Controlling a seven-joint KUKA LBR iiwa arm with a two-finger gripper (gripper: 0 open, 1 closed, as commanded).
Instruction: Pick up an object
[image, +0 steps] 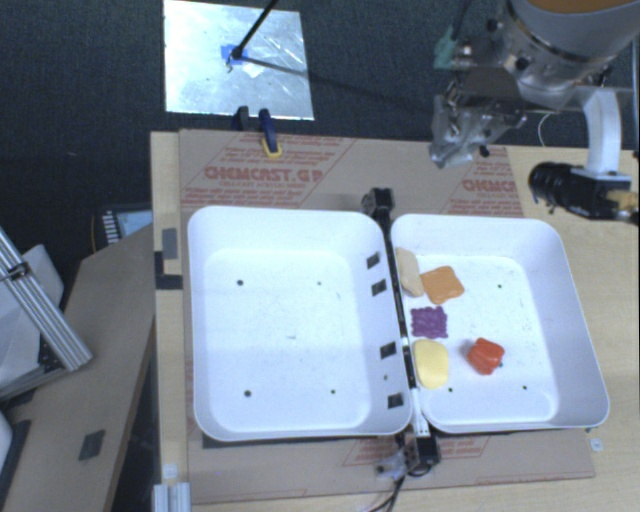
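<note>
Orange block (442, 284) — well below pincer (458, 148)

Arm (560, 45) observed as grey metal with a rounded housing; an orange band (580, 8) is seen at the top edge of the view. Beneath it, a silver-grey wrist block (485, 85) is noted, cluttered with small fittings, one green-tinted. Thin dark and pale cables are seen at its side. Gripper (452, 150) is recorded as dull grey metal.
</note>
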